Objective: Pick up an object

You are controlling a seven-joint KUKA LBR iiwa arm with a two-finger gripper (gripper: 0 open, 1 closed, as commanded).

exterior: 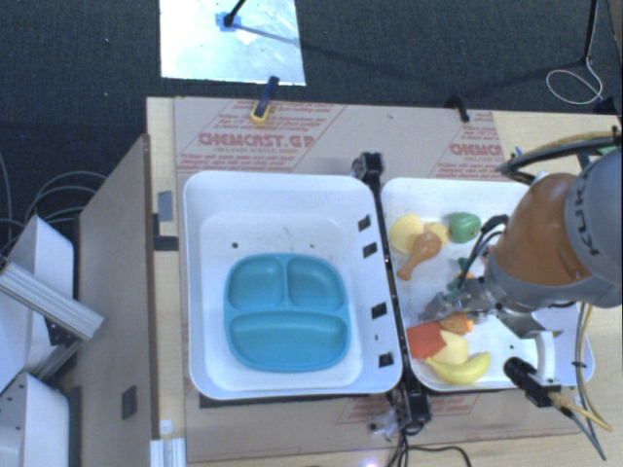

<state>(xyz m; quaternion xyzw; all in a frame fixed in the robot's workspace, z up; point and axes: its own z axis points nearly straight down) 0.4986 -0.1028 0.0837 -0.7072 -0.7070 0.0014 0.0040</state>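
Hanging low over the right-hand bin (pixel 531 385), the tool (pixel 450 306) pointed toward the wall that bin shares with its neighbour, and its grey tip sat in the middle of a heap of toy food. Whether it was released or clenched I could not tell, because the wrist and the clutter hid the tip.

The likeliest thing to take was the orange-red piece (pixel 426 340), which lay just below the tool and touching or nearly touching it. Just beyond that piece, farther from the tool, lay the banana (pixel 464 368), its long axis running roughly across the bin. On the tool's other side, well apart, rested the drumstick (pixel 420 254), slanted with its thin end toward the tool, and past it the yellow fruit (pixel 407 229) and the green piece (pixel 465 226).

My judgement was that the coming move turned on a short drop toward the orange-red piece. The blue divided plate (pixel 287 312) in the other bin lay far off.
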